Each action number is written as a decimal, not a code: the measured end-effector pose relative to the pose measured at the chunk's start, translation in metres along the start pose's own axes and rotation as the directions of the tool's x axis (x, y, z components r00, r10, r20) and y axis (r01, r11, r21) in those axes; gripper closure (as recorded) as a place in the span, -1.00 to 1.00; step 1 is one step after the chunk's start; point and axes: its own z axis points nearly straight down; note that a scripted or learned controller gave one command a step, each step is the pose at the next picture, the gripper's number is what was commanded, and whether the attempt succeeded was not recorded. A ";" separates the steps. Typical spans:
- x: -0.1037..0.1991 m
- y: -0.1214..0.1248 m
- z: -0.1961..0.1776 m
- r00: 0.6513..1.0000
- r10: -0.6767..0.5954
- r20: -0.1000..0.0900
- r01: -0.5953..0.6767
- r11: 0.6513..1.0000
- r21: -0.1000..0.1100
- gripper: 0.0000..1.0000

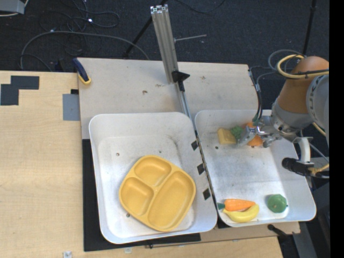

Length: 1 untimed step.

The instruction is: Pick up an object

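The right bin holds several toy foods. At its far end lie a pale yellow block, a small green piece and an orange piece. My gripper is low over that far group, right between the green and orange pieces and partly covering them. Near the front wall lie a carrot, a banana and a round green fruit. The arm comes in from the right.
The left bin carries a yellow divided plate. A metal post rises behind the bins, its foot between them. Black clips sit along the shared wall. A wooden table surface lies to the left.
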 end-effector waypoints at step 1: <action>-0.001 -0.001 -0.008 1.000 0.001 -0.001 -0.001 1.000 0.004 1.00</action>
